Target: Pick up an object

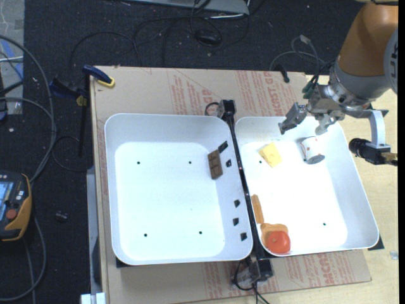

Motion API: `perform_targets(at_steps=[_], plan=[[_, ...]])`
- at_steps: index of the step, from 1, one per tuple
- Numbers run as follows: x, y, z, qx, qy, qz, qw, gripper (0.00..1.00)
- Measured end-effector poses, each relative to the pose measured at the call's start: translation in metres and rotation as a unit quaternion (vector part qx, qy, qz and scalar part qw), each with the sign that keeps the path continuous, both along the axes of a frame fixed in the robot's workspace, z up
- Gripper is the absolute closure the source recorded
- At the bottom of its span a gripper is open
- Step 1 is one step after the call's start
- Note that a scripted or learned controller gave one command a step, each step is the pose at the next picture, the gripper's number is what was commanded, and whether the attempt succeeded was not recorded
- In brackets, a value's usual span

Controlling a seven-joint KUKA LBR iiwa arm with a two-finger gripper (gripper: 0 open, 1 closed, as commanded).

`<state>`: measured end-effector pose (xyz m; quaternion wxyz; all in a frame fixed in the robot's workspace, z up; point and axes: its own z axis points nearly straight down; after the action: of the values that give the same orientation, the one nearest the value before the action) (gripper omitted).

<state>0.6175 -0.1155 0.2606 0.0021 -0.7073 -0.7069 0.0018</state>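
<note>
- White plastic makes up both bins; I see the left bin [120,189] carrying just one brown bar [216,165], lying close to its right wall near the divider.
- In the right bin [354,195] I see an orange stick [257,209] along the left wall, with a red ball [277,240] on a small orange piece in the near-left corner.
- Further up sits a yellow block [271,154], lying flat and well apart from the walls, which I judge the easiest target.
- Just right of it stands a small white cup [310,149], tipped a little, almost under the gripper [309,122].
- My gripper hovers over the far part of the right bin with its jaws spread apart and nothing between them.
- To do this well, I'd centre over one object, the cup or the block, turn the fingers to straddle its narrow side, then come straight down.
- Risks as I judge them: the cup may roll or tip when nudged, and the two objects sit near enough that a finger could knock the neighbour.
- Cables and a clamp [98,76] lie outside the bins, out of the way.
</note>
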Motion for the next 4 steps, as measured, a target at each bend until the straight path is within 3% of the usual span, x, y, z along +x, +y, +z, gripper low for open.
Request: perform_targets(at_steps=[1,4], plan=[[0.001,0.000,0.003,-0.0002,-0.003,0.000,1.0000,0.00],[-0.008,-0.007,-0.161,0.0002,0.000,0.000,1.0000,0.00]])
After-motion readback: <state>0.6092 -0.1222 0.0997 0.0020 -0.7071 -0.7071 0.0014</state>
